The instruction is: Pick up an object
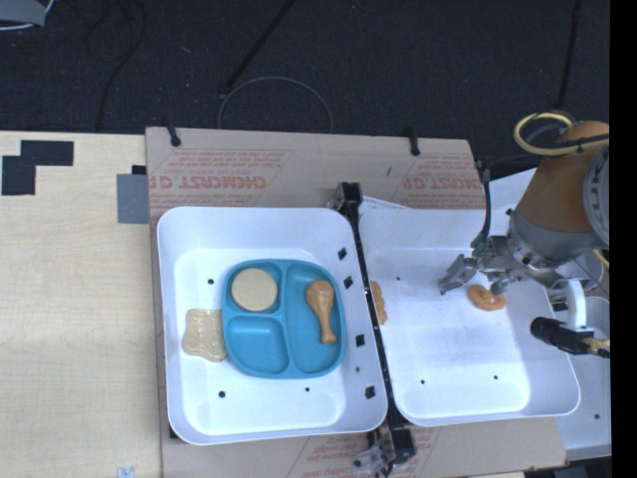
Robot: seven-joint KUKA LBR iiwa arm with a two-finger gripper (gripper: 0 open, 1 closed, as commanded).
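My gripper (476,282) hangs low over the right bin (453,371), near its far right side. Its two fingers are spread apart and open. A small orange-brown pastry-like piece (487,299) lies on the bin floor just below and slightly right of the fingertips, touching or nearly touching the right finger (501,282). It is not between the fingers. Another tan piece (377,303) rests against the right bin's left wall.
The left bin (189,406) holds a blue divided tray (264,352) with a round tan biscuit (253,289) and a drumstick (321,308). A pale toast slice (204,334) lies left of the tray. A black divider (363,297) separates the bins.
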